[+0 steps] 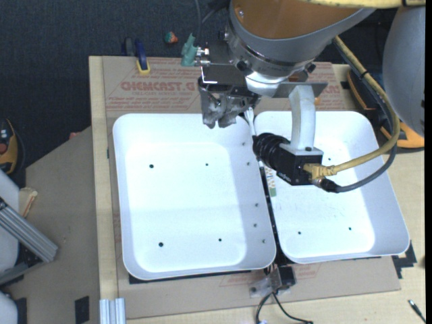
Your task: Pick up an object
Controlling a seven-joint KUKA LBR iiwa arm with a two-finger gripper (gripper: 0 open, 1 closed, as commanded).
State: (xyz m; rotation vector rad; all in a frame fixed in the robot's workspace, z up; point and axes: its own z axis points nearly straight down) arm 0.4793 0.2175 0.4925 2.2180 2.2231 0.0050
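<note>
Two bins on the desk [104, 248]; end effector [225, 115] at the far rim of the view-left bin [182, 201].
End effector hangs above that bin's far corner, near the seam with the view-right bin [337, 214]; whether it is open or closed cannot be told. A small pale-and-green object [271, 181], apparently the pick item, lies on the seam, partly hidden.

My gripper [221, 113] hangs at the 12 o'clock edge of the left bin [135, 201], just beside its far rim. Toward 6 and 8 o'clock the white floor lies open and I can pass freely. From 3 to 5 o'clock the ridge [260, 201] where both bins meet stands in my way to the right bin [361, 204]. A small greenish thing [271, 182] sits there; I cannot tell what.
</note>
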